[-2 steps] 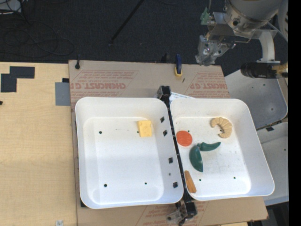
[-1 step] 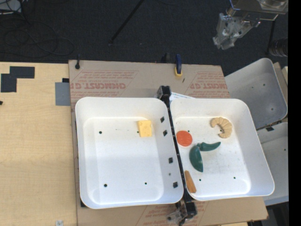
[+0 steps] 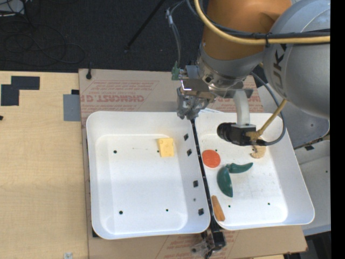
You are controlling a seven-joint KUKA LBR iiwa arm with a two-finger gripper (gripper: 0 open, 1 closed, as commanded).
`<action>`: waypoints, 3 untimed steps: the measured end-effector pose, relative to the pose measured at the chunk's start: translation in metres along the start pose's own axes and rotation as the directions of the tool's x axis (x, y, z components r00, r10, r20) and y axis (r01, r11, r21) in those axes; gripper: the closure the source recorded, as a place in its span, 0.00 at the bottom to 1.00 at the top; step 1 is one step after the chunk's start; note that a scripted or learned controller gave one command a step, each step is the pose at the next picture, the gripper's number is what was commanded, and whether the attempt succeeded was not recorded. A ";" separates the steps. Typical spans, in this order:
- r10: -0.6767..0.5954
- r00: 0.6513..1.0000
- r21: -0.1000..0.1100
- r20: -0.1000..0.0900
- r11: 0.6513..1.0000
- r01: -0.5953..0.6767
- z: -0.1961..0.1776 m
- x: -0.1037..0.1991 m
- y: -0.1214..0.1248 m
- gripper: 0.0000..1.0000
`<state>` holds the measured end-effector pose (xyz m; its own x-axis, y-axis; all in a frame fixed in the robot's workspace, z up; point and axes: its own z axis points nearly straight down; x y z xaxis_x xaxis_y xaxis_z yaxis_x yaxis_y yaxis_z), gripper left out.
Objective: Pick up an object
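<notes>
Pincer at bins' far edge, state unclear, yellow block in open left bin

Two bins sit side by side: the left bin holds a block at two o'clock; a disc lies in the right bin at nine o'clock.

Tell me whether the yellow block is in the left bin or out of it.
In. The yellow block lies flat on the left bin's floor, apart from the walls.

Pincer above bins' divider; yellow block left.
</notes>
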<state>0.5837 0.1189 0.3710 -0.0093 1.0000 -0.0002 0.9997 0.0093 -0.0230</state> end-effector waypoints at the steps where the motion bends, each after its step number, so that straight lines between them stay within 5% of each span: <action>1: 0.011 1.000 -0.021 0.002 1.000 -0.011 0.000 -0.031 0.062 1.00; 2: 0.011 1.000 -0.030 0.000 0.999 -0.011 -0.093 -0.056 0.053 1.00; 3: 0.006 1.000 -0.029 -0.002 1.000 -0.006 -0.173 -0.027 0.049 1.00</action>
<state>0.6372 0.0924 0.5431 -0.0035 1.0000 0.0013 1.0000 0.0035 0.0057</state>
